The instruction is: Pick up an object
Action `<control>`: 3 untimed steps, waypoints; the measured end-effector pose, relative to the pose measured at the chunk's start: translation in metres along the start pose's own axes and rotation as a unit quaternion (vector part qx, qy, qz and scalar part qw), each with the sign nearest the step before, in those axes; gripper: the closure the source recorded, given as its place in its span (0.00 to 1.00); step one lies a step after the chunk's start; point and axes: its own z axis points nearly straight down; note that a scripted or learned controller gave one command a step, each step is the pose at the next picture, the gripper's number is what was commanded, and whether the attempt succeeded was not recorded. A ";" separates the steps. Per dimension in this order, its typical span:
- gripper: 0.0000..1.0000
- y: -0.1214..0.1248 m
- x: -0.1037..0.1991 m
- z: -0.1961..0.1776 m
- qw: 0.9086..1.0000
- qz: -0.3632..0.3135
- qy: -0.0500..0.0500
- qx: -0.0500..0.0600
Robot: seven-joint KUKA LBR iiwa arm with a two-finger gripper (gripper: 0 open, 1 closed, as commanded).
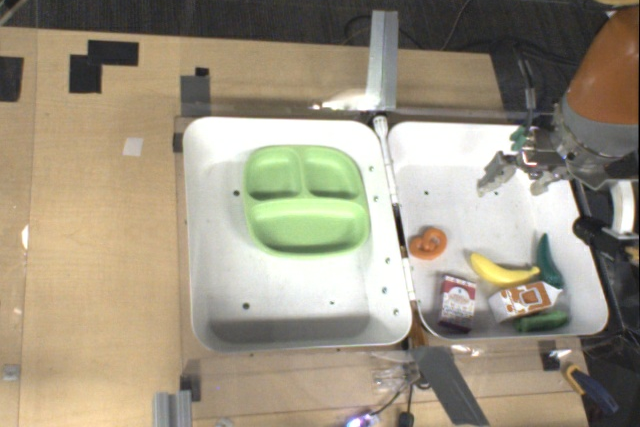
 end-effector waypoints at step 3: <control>0.00 -0.078 -0.034 0.122 0.999 -0.052 0.002 -0.005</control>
